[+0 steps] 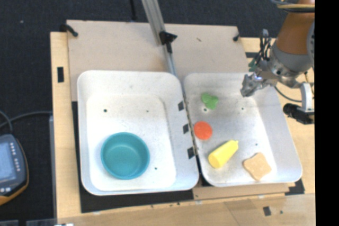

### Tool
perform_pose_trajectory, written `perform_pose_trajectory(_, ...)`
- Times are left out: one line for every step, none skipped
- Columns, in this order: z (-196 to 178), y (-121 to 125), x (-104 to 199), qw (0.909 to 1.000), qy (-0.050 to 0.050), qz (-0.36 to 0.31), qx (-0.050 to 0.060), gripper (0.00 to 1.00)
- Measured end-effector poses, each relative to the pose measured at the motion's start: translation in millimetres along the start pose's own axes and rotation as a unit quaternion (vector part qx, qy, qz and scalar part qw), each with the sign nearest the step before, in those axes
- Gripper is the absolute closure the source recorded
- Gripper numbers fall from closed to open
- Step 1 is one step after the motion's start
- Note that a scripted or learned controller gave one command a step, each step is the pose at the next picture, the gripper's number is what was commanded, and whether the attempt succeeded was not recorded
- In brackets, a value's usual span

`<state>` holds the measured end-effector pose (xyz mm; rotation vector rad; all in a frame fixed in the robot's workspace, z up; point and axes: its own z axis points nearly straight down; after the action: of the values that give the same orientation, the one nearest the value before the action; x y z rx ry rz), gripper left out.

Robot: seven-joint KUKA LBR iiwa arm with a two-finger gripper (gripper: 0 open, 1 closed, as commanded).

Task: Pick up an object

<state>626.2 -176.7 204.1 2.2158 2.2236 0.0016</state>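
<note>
A: Log the bench (61, 114). What sits in each bin?

B: Left bin (132, 87), lower left of the frame: one teal bowl (125, 155), upright, in the bin's lower left part. Right bin (275, 129): four items. A small green piece (210, 101) in the upper left part; an orange-red round piece (203, 130) just below it, near the bin's left wall; a yellow block (222, 153), lying tilted, lower centre; a tan sponge-like piece (257, 166) lower right, near the yellow block but apart from it.

A: Arm position?

B: Arm (294, 34) enters at the upper right of the frame. The pincer (249, 87) hangs over the upper part of the right bin, right of the green piece and well apart from the other three.

A: Pincer state?

B: Cannot tell; the tip is small and blurred. Nothing visible in it.

A: Other notes?

B: A metal rail (151, 5) runs slantwise from top centre down to the gap between the bins. A handheld controller (10, 166) lies at the lower left edge, off the bench.
</note>
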Motion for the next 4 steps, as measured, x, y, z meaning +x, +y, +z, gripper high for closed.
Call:
perform_pose_trajectory(-28,1,-1,1.0,0.0,-0.001,-0.001,1.0)
perform_pose_trajectory(-23,-4,51,1.0,0.001,-0.001,0.001,1.0)
perform_pose_trajectory(-17,-21,100,1.0,0.001,-0.001,0.001,1.0)
perform_pose_trajectory(-32,-29,155,1.0,0.002,-0.002,0.0,1.0)
